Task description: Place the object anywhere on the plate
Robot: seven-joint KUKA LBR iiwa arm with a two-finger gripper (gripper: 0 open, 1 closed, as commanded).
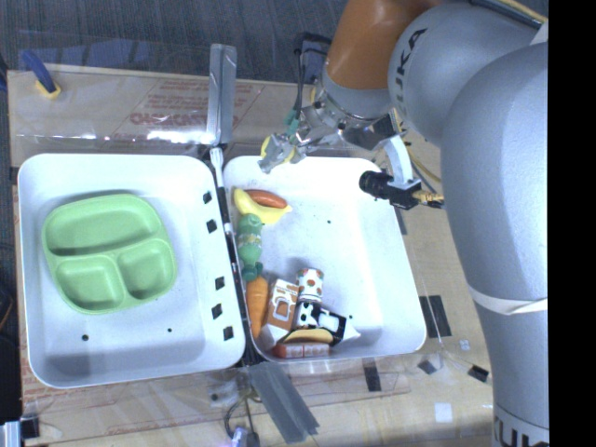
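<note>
Nothing has been placed on the green plate (110, 251); the pincer (279, 149), its opening indiscernible, is poised over the toy-filled right bin (372, 250).

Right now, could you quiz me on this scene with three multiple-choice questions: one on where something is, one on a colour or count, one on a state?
1. Where does the green plate lie?
A. left bin
B. right bin
C. on the bench outside the bins

2. How many compartments does the plate have?
A. one
B. three
C. five

3. Where is the gripper?
A. pressed onto the plate
B. over the right bin's far edge
C. among the toys at the near edge

Answers: 1 A, the plate sits in the left bin. 2 B, one long section and two smaller ones. 3 B, it is above the right bin's far rim, beyond the banana.
</note>
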